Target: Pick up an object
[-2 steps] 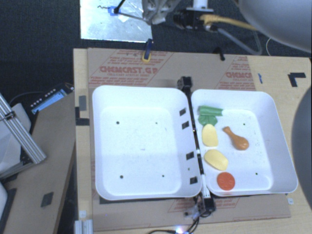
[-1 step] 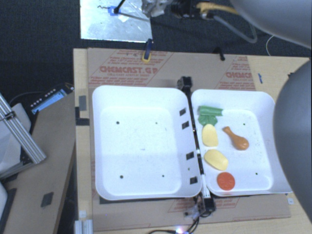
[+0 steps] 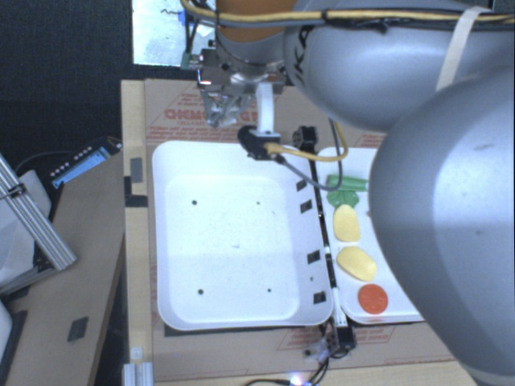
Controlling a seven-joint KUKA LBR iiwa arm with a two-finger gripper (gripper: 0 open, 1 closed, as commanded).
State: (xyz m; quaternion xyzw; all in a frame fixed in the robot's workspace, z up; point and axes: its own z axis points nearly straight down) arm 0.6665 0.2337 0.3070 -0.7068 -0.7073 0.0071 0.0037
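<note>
Your candidates all sit in the right bin, lined up close to the wall it shares with the left bin: a green piece farthest from the camera, then a pale yellow piece, a deeper yellow one, and a round red-orange one nearest the front edge. The two yellow ones nearly touch, and the green one lies just beside the first, so of the four the red-orange piece looks the freest to take, though the arm's grey bulk hides the rest of that bin and there may be more there. The pincer hangs beyond the far rim of the left bin, over the cardboard sheet on the tabletop, well apart from every object; whether it is released or clenched you cannot tell from this blurred view, and nothing can be seen in it. To do this well, bring it across to the right bin, centre it over one piece, turn it to straddle that piece's narrow width, and descend clear of the shared wall and the cable draped there.
</note>
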